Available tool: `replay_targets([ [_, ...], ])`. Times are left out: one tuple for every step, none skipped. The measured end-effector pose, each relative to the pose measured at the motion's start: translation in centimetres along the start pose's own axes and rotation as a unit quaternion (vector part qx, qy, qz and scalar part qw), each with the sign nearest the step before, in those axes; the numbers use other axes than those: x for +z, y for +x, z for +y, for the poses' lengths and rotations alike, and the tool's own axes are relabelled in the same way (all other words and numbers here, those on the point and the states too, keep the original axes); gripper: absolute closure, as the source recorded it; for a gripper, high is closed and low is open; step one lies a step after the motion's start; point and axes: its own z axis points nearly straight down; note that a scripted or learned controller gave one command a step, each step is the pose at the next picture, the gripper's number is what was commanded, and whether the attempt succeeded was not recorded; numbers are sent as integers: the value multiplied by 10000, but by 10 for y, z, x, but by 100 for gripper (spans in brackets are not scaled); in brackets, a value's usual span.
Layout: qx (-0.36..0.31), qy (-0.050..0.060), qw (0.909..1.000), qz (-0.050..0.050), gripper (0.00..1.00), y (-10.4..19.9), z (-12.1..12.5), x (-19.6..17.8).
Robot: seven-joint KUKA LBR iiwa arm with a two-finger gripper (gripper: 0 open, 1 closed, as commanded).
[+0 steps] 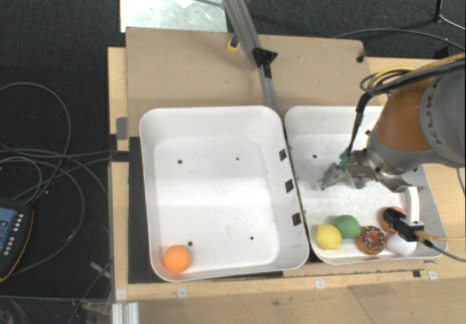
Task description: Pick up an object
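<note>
Two white bins sit side by side on your tabletop [342, 49]. Look in the left bin [156, 170] and you find one orange ball [177, 258] in its near left corner, resting just beside the near wall. Your right bin [306, 129] holds a row of small things along its near edge: a yellow lemon-shaped piece [329, 236], a green piece [347, 226] touching it, a brown doughnut [372, 240], and a white piece [401, 245] at the near right corner. Your arm [426, 126] reaches in from the right, and its end effector [336, 175] hangs over the middle of the right bin, farther back than that row and apart from it. Whether it is released or clenched, you cannot tell; nothing is visible between its tips.
</note>
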Motion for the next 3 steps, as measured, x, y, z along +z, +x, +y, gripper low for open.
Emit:
replay_targets([
  [2, -29, 10000, -6, 100, -1, 1, -14],
  [-15, -56, 10000, -14, 100, -1, -4, -74],
  [-26, -60, 10000, -15, 100, -1, -2, -129],
])
